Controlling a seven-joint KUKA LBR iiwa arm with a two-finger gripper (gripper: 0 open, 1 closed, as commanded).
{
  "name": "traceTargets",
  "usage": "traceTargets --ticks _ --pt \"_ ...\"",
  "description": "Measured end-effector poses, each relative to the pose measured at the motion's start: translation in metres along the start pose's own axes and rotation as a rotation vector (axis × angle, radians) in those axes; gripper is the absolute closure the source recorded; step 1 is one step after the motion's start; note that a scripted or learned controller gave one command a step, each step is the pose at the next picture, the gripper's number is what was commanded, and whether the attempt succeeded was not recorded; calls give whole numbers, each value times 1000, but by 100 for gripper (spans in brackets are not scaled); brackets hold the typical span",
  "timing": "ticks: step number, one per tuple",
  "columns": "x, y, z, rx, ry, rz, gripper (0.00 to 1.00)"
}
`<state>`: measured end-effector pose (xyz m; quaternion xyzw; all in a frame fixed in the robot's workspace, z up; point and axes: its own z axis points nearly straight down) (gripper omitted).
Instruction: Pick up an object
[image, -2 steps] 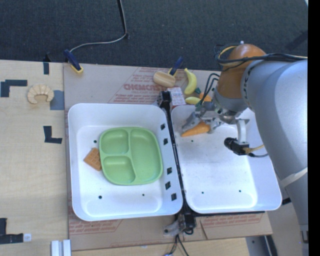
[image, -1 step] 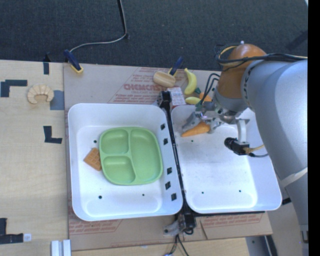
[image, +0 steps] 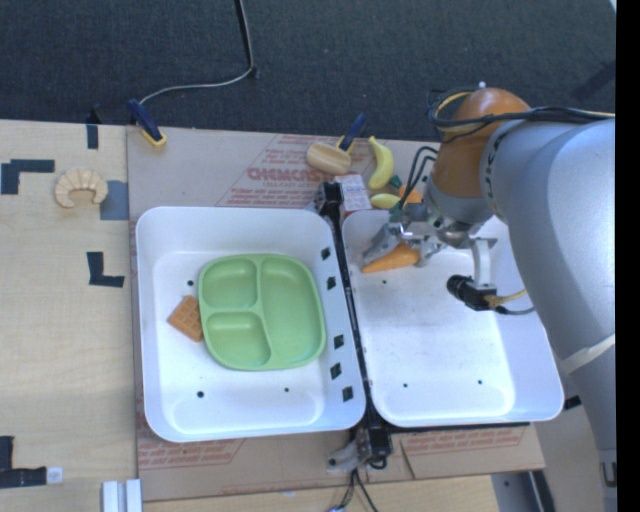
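Gripper (image: 400, 240) over far-left corner of right bin (image: 500, 395), at orange wedge (image: 390, 260).
Wedge long axis roughly left-right, slightly tilted, narrow end toward the divider, near the far wall; can't tell finger state. Rest of the right bin floor bare. Left bin (image: 160, 300) has green divided plate (image: 263, 310) and cracker (image: 186, 318).

Your arm (image: 560, 210) comes in from the right, its broad grey link filling the right side of the view and running up toward the top. The orange band (image: 468, 150) sits just above the wrist, which bends downward and to the left. Your gripper (image: 392, 240) hangs at the end of the wrist, pointing left and slightly down, with its metal fingers (image: 380, 243) angled low.
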<state>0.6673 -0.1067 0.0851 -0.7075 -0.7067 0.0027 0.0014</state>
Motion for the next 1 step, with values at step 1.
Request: traceTargets --ticks 1 --pt "0 -1 -9 3 1 0 100"
